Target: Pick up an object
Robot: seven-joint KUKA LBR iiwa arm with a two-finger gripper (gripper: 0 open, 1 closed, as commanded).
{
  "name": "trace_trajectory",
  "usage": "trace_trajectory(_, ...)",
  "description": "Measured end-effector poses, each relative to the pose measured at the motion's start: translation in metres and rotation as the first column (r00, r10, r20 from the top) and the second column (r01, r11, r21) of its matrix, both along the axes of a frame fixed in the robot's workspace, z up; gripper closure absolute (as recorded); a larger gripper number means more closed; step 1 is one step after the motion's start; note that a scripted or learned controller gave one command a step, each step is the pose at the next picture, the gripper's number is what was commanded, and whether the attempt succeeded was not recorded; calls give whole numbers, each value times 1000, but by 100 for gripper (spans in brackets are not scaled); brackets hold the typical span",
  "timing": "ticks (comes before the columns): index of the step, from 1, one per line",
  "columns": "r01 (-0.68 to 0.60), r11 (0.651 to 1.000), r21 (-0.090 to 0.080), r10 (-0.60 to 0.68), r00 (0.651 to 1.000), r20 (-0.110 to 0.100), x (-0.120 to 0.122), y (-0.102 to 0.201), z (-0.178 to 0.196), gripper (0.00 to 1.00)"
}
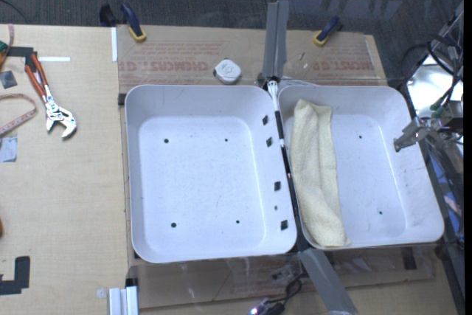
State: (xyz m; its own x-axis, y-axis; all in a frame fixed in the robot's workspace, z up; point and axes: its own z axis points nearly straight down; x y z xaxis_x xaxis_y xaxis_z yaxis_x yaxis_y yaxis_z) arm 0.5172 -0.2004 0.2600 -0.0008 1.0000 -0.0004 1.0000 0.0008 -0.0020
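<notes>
A cream-coloured towel lies folded lengthwise along the left wall of the right bin, running from the back rim almost to the front rim. My gripper sits at the right rim of that bin, about a hand's width to the right of the towel and apart from it. Little of the gripper shows against the cables and metal behind it.
The left bin stands beside the right one, with a grey divider post between them at the back. A round white tape measure and two clamps lie behind the bins. Pliers rest on the bench at far left.
</notes>
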Motion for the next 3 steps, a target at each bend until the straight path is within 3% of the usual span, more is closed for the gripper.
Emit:
trace_trajectory(1, 231, 973, -1, -231, 973, 0, 39, 116, 30, 0)
trace_trajectory(2, 266, 964, -2, -266, 964, 0, 48, 84, 32, 0)
trace_trajectory(3, 177, 984, -1, -177, 984, -1, 132, 189, -44, 0)
